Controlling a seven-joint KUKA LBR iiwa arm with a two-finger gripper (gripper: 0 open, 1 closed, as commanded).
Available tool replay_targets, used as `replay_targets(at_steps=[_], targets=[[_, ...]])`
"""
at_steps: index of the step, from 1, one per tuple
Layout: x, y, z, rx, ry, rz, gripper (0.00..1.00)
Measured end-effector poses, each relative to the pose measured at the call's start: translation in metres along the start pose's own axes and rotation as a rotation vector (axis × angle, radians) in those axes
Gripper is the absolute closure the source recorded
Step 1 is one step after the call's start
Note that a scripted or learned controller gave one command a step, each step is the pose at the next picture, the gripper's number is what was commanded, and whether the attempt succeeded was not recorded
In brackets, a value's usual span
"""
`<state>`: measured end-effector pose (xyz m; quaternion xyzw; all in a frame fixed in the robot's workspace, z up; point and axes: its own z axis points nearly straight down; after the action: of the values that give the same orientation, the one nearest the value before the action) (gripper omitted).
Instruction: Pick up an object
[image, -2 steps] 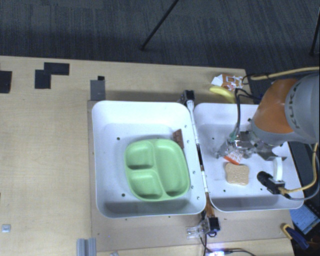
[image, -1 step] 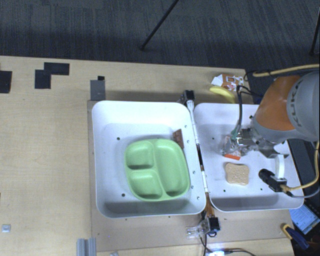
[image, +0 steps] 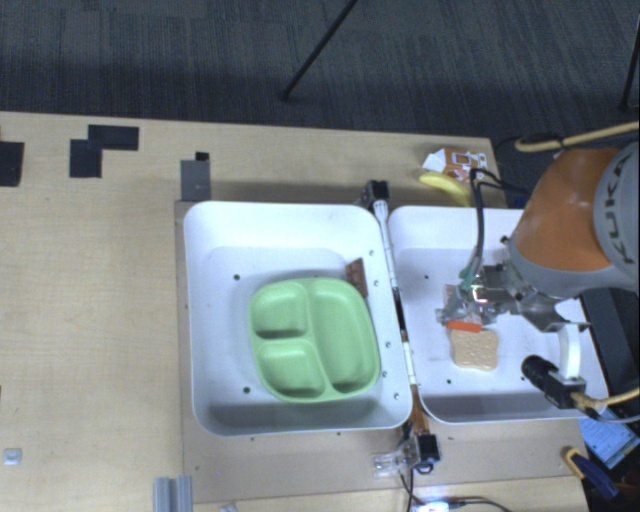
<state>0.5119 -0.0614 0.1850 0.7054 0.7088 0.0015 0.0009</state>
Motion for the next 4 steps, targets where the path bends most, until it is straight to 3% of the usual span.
replay_targets(at_steps=[1, 4], targets=[[0.038, -0.025, -0.009, 0.003, 0.001, 0.0, 1.0], [0.055, -0.025, 0.001, 0.002, 0.0, 0.002, 1.0]])
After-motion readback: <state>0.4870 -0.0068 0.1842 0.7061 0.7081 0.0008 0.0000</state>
